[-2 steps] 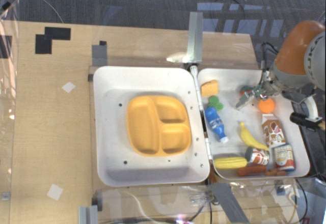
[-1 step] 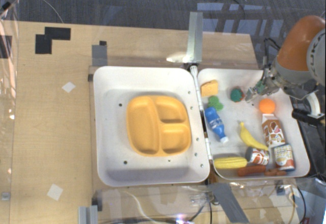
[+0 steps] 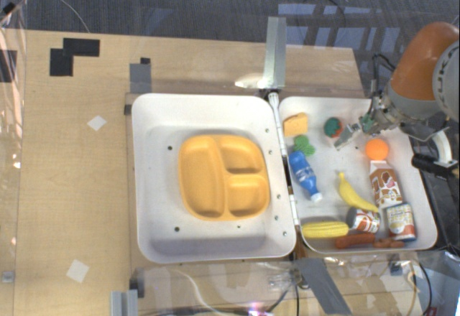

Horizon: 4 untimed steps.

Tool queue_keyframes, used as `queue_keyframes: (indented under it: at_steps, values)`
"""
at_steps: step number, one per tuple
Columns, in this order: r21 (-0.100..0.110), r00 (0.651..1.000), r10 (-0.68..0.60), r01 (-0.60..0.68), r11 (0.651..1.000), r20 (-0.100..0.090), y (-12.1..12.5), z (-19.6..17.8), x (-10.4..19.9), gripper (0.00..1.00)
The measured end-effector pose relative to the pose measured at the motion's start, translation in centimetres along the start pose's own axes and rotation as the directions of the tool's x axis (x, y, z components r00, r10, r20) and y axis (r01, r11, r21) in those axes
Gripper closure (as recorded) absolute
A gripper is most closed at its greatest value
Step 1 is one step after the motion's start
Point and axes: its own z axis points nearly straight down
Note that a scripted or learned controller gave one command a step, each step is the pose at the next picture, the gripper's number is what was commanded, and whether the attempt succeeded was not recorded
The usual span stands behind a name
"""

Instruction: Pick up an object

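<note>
My gripper (image 3: pixel 350 134) hangs over the upper part of the right bin (image 3: pixel 430 221), reaching in from the right below the orange wrist band. It sits just right of a dark green ball (image 3: pixel 332 126) and left of an orange ball (image 3: pixel 376 149). Nothing shows held in it. Further left lie a yellow sponge (image 3: pixel 295 124), a small green object (image 3: pixel 303 143) and a blue bottle (image 3: pixel 305 175). A banana (image 3: pixel 353 192), a brown-labelled bottle (image 3: pixel 384 185), two cans (image 3: pixel 400 221), a corn cob (image 3: pixel 323 228) and a red sausage (image 3: pixel 366 241) fill the lower part.
The left bin (image 3: pixel 158 235) holds a yellow divided plate (image 3: pixel 223 177). A metal post (image 3: pixel 275 52) stands behind the ridge between the bins. Wooden bench top (image 3: pixel 72 185) stretches to the left, with black marks (image 3: pixel 72 54) at its far corner.
</note>
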Motion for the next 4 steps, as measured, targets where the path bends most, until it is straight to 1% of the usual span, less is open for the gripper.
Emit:
queue_keyframes:
  at_steps: [1, 2, 3, 4]
  values:
    - [0.010, 0.980, 0.197, -0.197, 0.980, -0.005, 1.6, 1.4, 3.3, 0.00]
    - [0.025, 0.961, 0.275, -0.275, 0.961, -0.006, 6.1, 1.5, 6.7, 0.00]
    - [0.019, 0.999, 0.046, -0.046, 0.999, -0.006, 6.0, 1.5, 6.5, 0.00]
    - [0.023, 0.999, -0.033, 0.033, 0.999, -0.006, 5.9, 1.5, 6.4, 0.00]
